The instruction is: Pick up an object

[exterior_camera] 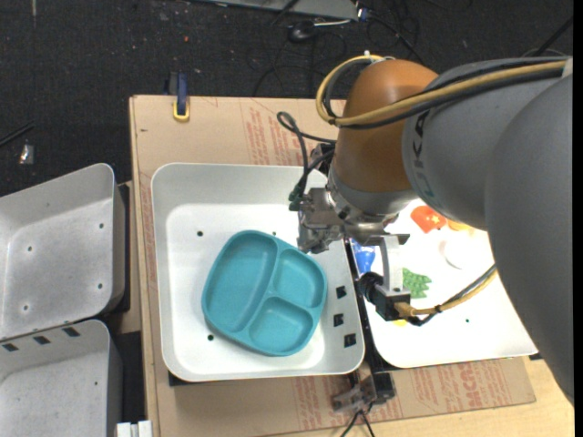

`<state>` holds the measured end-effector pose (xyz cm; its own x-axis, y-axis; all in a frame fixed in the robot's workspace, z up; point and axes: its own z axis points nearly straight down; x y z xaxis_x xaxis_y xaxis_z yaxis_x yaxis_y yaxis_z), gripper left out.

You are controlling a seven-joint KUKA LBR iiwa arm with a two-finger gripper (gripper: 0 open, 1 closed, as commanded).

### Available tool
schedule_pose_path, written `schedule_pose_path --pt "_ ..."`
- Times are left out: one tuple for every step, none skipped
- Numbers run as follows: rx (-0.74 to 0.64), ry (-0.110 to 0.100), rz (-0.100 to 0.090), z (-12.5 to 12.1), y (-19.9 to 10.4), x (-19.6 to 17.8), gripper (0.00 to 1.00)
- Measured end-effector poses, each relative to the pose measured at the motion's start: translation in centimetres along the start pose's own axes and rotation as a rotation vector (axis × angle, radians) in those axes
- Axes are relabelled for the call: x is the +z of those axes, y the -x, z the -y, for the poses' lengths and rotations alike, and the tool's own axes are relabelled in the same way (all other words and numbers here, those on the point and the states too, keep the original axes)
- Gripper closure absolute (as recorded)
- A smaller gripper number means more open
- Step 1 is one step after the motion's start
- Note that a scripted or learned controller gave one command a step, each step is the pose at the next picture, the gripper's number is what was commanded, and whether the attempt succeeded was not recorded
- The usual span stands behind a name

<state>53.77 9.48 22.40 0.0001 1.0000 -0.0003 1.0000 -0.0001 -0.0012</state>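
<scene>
A teal divided plate [264, 294] lies flat in the left white bin [173, 244], toward its right side. My gripper [311, 237] hangs over the plate's upper right corner, close to the wall between the two bins. The grey arm and its orange band cover much of the right bin [455, 335]. Beside the arm in that bin I see an orange object [425, 218], a blue object [363, 259], a green leafy object [417, 283] and a pale white object [455, 253]. Nothing is visibly held.
Both bins rest on a cardboard sheet [228, 126] with a yellow clamp [181, 109] at its back left corner. Grey perforated trays [55, 235] lie off to the left. Cables trail from the arm over the right bin's front.
</scene>
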Motion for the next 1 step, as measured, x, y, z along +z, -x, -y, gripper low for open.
schedule_pose_path --pt "0.000 0.000 0.000 0.00 0.00 0.00 0.00"
